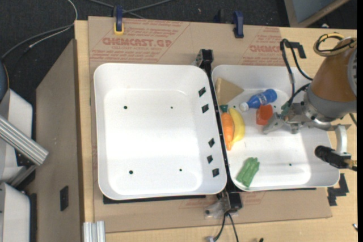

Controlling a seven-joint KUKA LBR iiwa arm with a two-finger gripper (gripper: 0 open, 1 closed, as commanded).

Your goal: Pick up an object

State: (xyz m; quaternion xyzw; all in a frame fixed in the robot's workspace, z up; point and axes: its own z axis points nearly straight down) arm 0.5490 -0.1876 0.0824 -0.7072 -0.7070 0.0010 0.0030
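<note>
In the right bin (295,170), a banana (237,123), carrot (227,130), blue bottle (261,99) and green object (248,172) are contained; the end effector (274,123) state cannot be told.

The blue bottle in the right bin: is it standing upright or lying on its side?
Lying on its side. The blue bottle stretches flat across the right bin floor, its white cap pointing toward the banana.

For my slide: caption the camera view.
Gripper beside an orange block in the right bin, near a blue bottle.

arm (334,85) — cut off at right edge | jaws — too small to tell | red object (264,115) — partly hidden
</note>
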